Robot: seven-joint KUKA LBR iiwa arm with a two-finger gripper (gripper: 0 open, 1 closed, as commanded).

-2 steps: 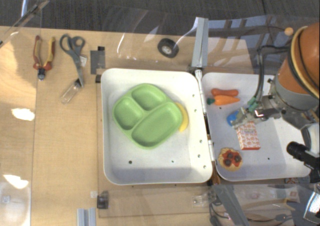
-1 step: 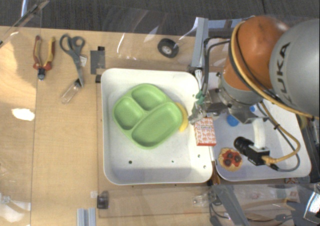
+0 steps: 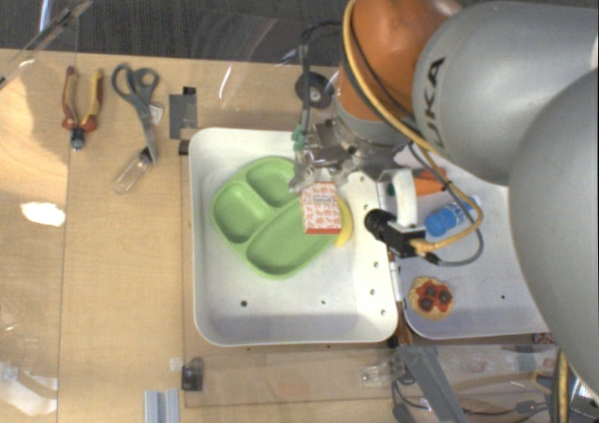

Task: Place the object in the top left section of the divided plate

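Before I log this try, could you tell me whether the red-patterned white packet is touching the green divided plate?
Cannot tell. In the camera view, the red-patterned white packet overlaps the green divided plate's right edge below the gripper, but whether it rests there or hangs above is unclear.

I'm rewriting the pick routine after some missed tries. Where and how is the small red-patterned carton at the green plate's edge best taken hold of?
Grip the red-patterned carton across its two long side edges, coming straight down from above. It appears to lie flat, its broad printed face up, partly over the green divided plate's right rim with a banana close against its right side, so a low sideways approach looks blocked.
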